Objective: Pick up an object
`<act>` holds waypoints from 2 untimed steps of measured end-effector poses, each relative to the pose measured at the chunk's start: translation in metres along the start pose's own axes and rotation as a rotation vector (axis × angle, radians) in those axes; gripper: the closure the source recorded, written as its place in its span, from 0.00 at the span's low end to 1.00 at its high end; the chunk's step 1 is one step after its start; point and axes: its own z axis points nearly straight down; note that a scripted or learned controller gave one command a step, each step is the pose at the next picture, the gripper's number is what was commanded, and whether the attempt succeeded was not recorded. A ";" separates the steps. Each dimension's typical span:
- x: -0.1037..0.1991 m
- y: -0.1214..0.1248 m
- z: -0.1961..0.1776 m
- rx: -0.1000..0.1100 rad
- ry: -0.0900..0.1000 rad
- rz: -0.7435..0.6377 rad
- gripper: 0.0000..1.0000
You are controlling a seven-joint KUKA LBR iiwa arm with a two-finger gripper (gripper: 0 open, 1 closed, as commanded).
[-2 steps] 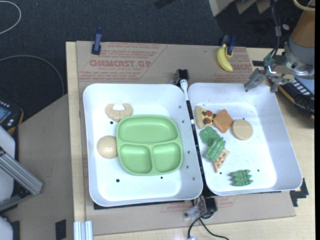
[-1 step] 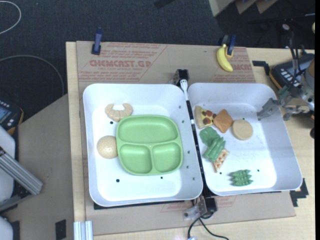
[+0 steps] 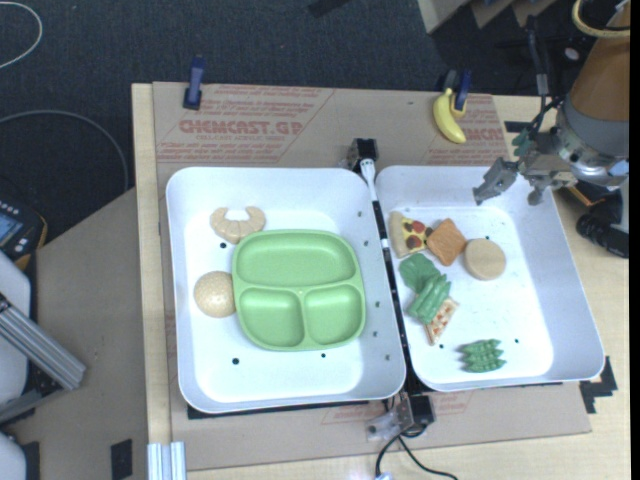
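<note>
Hovering at two o'clock above the right bin [image 3: 560, 268], the claw [image 3: 512, 183] looks spread open, seemingly gripping nothing; food toys lie below.

Tool [image 3: 512, 181] over right bin [image 3: 560, 298] far edge; food pieces [image 3: 445, 268] in bin below-left; divided tray [image 3: 298, 288] in left bin [image 3: 190, 298] beyond.
</note>
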 end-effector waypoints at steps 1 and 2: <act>-0.015 -0.060 0.025 0.014 0.002 0.011 0.00; 0.072 -0.038 -0.038 -0.002 0.001 -0.002 0.00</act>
